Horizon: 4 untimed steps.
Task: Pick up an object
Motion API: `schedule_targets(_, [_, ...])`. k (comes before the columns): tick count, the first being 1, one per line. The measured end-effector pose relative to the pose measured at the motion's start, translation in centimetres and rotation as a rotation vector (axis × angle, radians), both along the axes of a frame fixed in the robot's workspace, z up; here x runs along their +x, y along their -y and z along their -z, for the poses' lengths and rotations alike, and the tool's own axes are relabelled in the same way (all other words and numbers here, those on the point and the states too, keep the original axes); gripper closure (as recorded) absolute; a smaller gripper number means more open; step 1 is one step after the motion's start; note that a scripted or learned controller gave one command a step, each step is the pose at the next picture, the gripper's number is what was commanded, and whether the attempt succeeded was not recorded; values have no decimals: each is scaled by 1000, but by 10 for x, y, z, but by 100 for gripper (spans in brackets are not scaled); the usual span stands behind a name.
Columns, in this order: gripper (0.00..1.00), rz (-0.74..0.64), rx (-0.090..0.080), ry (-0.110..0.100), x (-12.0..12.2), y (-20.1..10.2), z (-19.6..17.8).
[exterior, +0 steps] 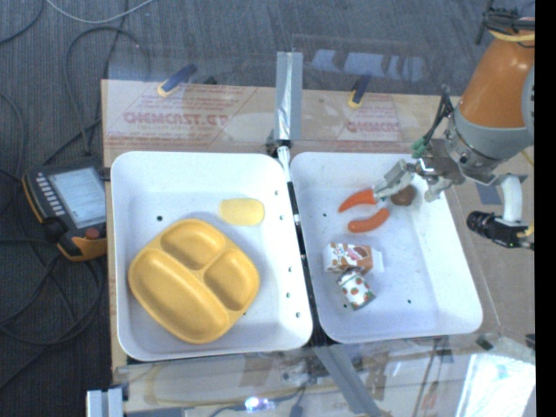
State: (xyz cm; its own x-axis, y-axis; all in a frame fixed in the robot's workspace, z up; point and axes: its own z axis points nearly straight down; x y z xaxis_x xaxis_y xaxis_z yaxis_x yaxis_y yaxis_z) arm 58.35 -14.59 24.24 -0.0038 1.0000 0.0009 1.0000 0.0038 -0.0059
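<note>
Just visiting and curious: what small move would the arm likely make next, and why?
Probably lower a little and close. The gripper hangs in the right bin with its fingers spread beside a small brown object and an orange piece, holding nothing.

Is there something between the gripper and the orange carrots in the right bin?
Nothing visible stands in the way. The gripper hangs just above the upper carrot; the lower carrot lies beside it, with a brown object close by.
</note>
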Motion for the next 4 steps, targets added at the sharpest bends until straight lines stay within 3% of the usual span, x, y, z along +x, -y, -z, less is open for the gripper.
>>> schedule_targets(1, [0,-24,-4,3,48,13,150])
schedule_targets(2, [100,-25,-3,-1,48,13,143])
schedule_targets(3, [100,-46,-1,1,19,-67,-1])
schedule_targets(4, [0,-46,-1,2,19,-67,-1])
